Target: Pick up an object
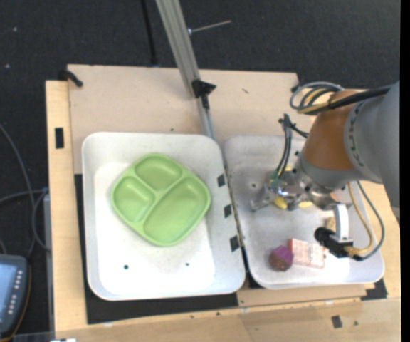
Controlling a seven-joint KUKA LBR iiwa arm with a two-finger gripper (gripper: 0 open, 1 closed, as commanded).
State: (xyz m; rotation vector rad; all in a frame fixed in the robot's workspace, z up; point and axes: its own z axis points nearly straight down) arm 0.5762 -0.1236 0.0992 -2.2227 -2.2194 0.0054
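My gripper (282,193) is low in the right bin (255,155), near its middle, below the orange band of the arm (329,144). A small yellow object (281,204) lies right under the gripper, partly hidden by it. I cannot make out whether the gripper is touching it. Nearer the bin's front edge, a dark purple rounded object (281,258) rests against a pink and white box (308,253). Both are well clear of the gripper.
The left bin (102,262) holds a green divided plate (161,199). A slanted aluminium post (184,48) rises behind the bins. Cables (365,226) hang from the wrist over the right bin's right side.
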